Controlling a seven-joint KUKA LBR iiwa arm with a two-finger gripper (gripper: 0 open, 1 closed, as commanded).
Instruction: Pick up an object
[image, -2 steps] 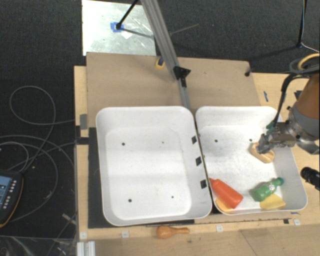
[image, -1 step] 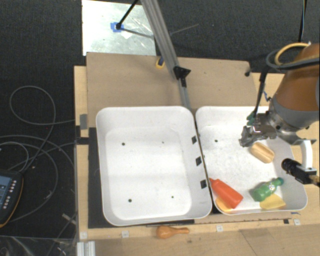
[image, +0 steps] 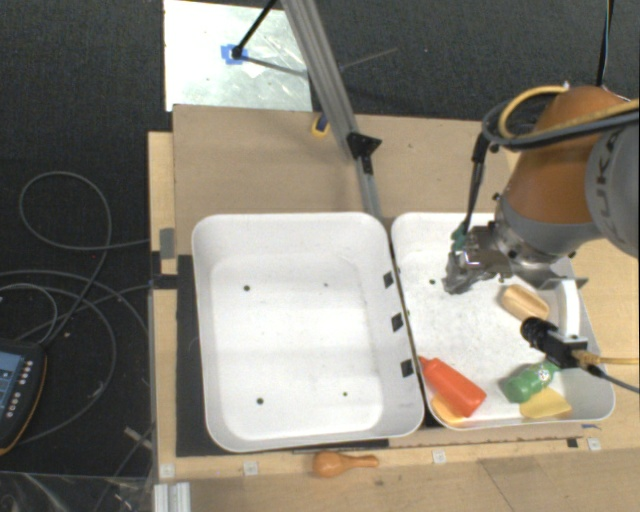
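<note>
My gripper (image: 459, 276) hangs low over the upper middle of the right bin (image: 428, 232), above bare white floor. Just to its right, under the wrist, lies a tan wooden piece (image: 524, 301). Along the bin's near edge sit an orange-red block (image: 453, 386) at the left corner, a green object (image: 527, 381) and a yellow piece (image: 546, 405) toward the right corner. None of these touches the gripper.
The left bin (image: 215, 240) lies beside the right one, with a black-clipped divider (image: 397, 322) between them. A small tan pear-shaped object (image: 345, 462) rests on the bench in front of the bins. A grey pole (image: 335, 95) slants in from the back.
</note>
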